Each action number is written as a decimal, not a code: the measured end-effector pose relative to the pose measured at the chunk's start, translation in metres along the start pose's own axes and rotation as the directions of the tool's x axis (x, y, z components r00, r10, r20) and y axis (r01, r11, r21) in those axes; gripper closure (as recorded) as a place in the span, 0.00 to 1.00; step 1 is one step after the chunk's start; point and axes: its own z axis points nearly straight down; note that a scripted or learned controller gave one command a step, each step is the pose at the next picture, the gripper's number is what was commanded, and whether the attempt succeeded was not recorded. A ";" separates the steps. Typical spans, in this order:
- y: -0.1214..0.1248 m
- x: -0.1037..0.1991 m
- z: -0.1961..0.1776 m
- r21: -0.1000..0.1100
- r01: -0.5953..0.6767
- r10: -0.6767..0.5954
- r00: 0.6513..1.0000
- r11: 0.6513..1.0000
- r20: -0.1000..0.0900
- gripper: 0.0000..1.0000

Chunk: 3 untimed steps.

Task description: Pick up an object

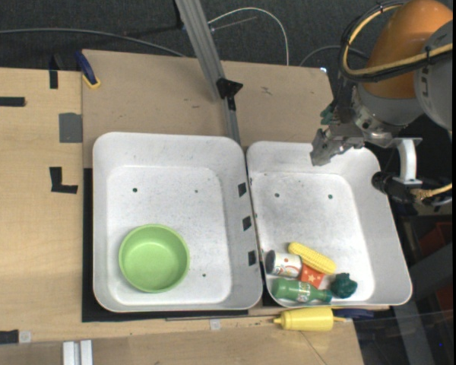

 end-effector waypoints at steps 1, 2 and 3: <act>0.017 0.060 0.012 0.004 0.005 -0.005 1.000 1.000 -0.001 1.00; 0.028 0.115 0.026 0.005 0.005 -0.005 1.000 1.000 -0.001 1.00; 0.042 0.161 0.035 0.004 0.004 -0.004 1.000 1.000 -0.001 1.00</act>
